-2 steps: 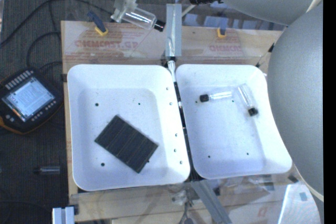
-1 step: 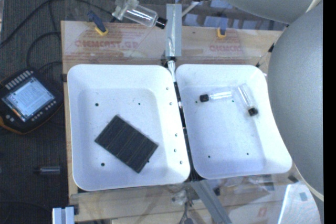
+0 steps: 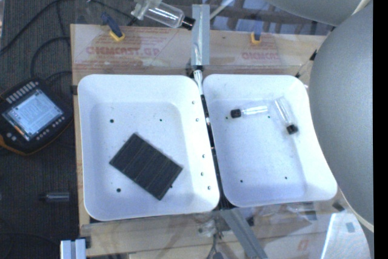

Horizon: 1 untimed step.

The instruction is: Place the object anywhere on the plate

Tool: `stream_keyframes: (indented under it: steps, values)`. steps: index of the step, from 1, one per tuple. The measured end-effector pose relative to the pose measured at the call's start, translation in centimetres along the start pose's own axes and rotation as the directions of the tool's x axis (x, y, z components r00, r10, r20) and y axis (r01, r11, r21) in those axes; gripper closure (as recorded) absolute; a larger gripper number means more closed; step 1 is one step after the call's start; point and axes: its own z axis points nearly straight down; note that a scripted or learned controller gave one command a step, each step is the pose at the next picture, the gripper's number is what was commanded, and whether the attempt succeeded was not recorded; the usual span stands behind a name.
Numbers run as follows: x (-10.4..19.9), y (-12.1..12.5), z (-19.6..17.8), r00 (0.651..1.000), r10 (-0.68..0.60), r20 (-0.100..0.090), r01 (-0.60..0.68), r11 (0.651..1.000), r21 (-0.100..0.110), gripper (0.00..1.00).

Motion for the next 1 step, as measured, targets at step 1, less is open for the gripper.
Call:
stream_keyframes:
  steps: [1]
  values:
    - [-0.19,0.09,-0.72,1.000,0.003,0.005,-0.003,1.000,0.005,1.00]
